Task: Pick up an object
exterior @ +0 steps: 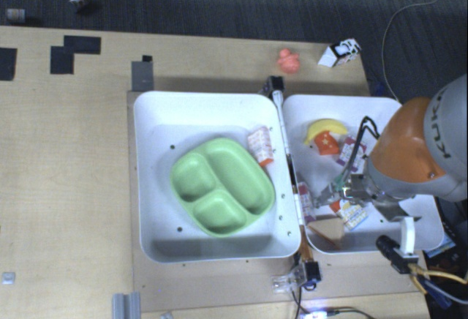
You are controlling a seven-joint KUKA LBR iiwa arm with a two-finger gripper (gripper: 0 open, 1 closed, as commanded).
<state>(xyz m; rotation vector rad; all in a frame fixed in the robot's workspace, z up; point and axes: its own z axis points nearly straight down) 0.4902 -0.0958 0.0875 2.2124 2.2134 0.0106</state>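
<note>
Two shallow white bins sit side by side on the bench, and the work is in the right bin (425,226). Nearest the camera, at about six o'clock in that bin, a brown wedge of card (327,228) lies against the front wall, with a small white striped packet (356,216) just beside it at its two o'clock. Directly above these, the gripper (346,192) is low among the clutter near the bin's centre, under the grey arm's orange band (404,151). Its tip is lost among small loose items, so it cannot be told whether it is spread or closed, and nothing can be seen held in it.

Farther back, at eleven o'clock from the gripper, a yellow rounded toy with a red piece in front (325,136) rests near the rear wall. The left bin (157,136) holds a pale green divided plastic plate (221,184) and, at the plate's one o'clock, a small white tube with an orange end (261,147). Beyond the bins, a pink lump (289,60) lies on the bench.

The step in hand looks like the descent onto a target in the right bin, probably the packet or a neighbour. The next move calls for a firm closure on a single item, then a straight lift to clear the bin wall; the crowding makes a miss or a double catch likely.
</note>
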